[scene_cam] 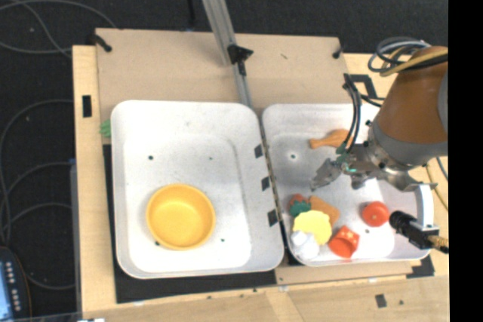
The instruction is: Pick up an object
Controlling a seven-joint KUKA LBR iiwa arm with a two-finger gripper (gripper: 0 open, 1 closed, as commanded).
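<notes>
We look down on two shallow white plastic bins: the left bin [189,139] holds a round yellow bowl [180,216]. In the right bin [302,132], the grey metal gripper [330,172] hangs released, fingers spread and holding nothing, above bare floor. Near it lie an orange curved piece [330,139], a lumpy yellow toy [312,225], a red ball [374,213] and a red cup [344,242].

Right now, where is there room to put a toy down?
Lots of bare floor in the left bin, all around the yellow bowl. The right bin has a bare patch at its far left, behind the hand. Its near end is crowded with toys.
</notes>
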